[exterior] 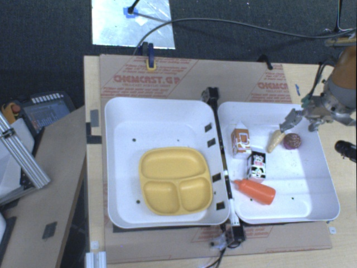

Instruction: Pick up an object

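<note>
Arm: we see the grey arm [341,77] with its orange band entering from the right, above the far right corner of the right bin.

Gripper: we place the gripper [301,121] over the far right part of the right bin [318,205], just above the maroon ball. Its two fingers [290,119] stand apart with nothing between them, so we read the hand as wide and holding nothing.

Right bin: we take this white bin as our landmark; it carries five small things.

Maroon ball: the maroon ball [292,141] lies near the bin's far right wall, just below the gripper and beside the pale piece.

Pale piece: a cream, banana-like piece [274,141] lies tilted, just left of the ball; we cannot tell whether the two touch.

Orange carton: a small orange and white carton [240,140] stands near the bin's left wall, left of the pale piece.

Cow carton: a small black and white carton [256,167] sits toward the bin's middle, just nearer to us than the orange carton.

Carrot: an orange carrot-like piece [257,191] lies on its side near the bin's front left, just below the cow carton.

Left bin: the left bin [128,121] sits touching the right bin's left side.

Yellow tray: a yellow three-part tray [175,180] lies in the left bin, well apart from the gripper.
</note>
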`<state>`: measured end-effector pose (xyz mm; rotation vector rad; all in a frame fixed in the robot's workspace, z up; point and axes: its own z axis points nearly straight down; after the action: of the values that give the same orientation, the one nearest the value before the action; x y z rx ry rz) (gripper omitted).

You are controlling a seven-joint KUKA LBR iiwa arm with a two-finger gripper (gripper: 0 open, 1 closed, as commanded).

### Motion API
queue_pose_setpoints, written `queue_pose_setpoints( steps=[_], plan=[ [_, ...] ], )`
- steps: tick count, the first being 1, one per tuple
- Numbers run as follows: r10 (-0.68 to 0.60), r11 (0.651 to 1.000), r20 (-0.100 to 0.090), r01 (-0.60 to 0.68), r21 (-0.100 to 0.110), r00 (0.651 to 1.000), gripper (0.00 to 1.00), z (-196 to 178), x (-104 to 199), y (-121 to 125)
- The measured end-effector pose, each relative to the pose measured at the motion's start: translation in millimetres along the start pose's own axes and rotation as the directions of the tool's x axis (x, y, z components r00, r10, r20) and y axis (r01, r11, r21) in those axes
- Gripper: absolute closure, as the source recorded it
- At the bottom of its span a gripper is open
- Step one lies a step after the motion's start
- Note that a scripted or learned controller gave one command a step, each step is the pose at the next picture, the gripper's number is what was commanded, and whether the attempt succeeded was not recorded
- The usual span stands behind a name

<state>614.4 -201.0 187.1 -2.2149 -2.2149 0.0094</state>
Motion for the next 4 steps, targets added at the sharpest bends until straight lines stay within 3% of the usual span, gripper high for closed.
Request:
queue_pose_setpoints(
  steps=[1,2,3,4],
  plan=[
    [-0.003,1.0,0.003,0.003,-0.012,1.0,0.0,-7.9,0.5,3.2],
    [-0.002,1.0,0.002,0.002,-0.009,1.0,0.0,54.0,-1.2,2.2],
    [0.0,1.0,0.004,0.001,-0.025,1.0,0.0,96.6,-2.0,7.8],
    [-0.004,1.0,0.009,0.004,-0.03,1.0,1.0,83.0,-2.7,9.1]
  ],
)
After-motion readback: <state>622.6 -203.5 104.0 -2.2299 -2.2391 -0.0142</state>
